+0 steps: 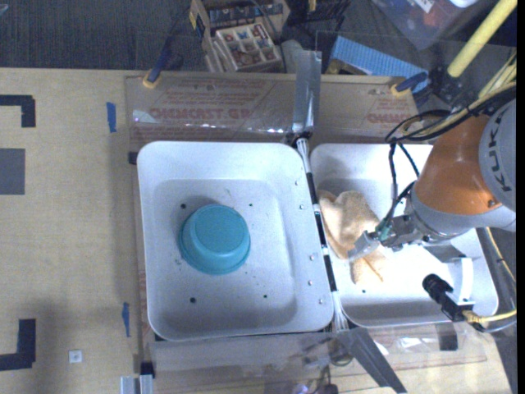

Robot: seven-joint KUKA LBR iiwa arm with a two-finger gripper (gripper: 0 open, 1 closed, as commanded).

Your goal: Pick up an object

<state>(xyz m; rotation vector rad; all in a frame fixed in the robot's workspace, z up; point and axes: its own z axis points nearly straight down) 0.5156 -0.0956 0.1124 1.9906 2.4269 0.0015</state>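
Two white bins: a teal round plastic bowl [215, 238] sat inverted in the left bin [156, 179]; a crumpled beige cloth [344, 220] lay in the right bin [361, 302]. Gripper [371, 243] touched the cloth's right edge; jaw state undeterminable.

Pale wooden bench [66, 245], dark carpet [82, 19] beyond.

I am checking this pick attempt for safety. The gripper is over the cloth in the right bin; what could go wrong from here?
1. The gripper sits at the edge of the tan cloth, so it may pinch only a fold and lose it when lifting.
2. The cloth lies against the right bin's left wall, near the divider; a lift may drag it onto the rim.
3. The black cable hangs near the wrist and could snag.
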